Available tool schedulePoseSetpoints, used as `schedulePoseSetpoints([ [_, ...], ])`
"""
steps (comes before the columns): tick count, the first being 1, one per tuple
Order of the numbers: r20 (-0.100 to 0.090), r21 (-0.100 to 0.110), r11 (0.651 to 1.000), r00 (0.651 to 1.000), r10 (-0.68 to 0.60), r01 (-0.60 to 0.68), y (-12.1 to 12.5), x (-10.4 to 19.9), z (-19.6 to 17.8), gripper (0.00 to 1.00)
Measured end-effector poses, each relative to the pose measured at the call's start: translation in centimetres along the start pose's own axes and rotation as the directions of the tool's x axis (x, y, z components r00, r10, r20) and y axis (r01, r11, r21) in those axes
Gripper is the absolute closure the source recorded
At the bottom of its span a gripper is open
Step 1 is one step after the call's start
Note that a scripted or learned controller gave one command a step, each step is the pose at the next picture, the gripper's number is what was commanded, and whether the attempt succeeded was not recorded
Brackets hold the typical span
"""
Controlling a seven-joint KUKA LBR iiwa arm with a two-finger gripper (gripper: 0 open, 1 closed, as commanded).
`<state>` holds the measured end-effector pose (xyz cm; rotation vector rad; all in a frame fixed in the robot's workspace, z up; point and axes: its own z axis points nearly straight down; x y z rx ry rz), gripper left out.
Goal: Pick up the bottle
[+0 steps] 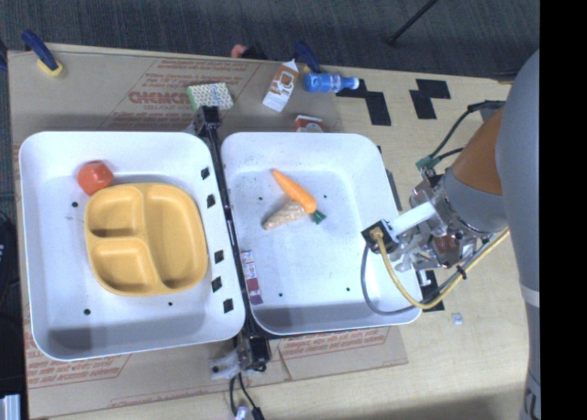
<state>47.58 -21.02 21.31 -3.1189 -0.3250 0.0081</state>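
Since the bottle (328, 83) lies on its side on the bench behind the right bin (367, 148), the jaws (396, 242) — opening unclear, cannot tell — should travel there and straddle its narrow width

I count 2 white bins (37, 253) (367, 148), 1 yellow tray (147, 235), 1 red ball (94, 176), 1 carrot (293, 189), 1 beige piece (282, 216), 1 blue bottle (326, 82), 1 small carton (281, 87).
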Motion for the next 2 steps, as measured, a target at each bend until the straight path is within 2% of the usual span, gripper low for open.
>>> schedulePoseSetpoints([
  [1,0.0,0.0,1.0,1.0,0.001,-0.001,0.04,-0.01,7.3,1.0],
  [2,0.002,0.004,1.0,1.0,-0.006,0.006,-0.02,0.01,6.32,1.0],
])
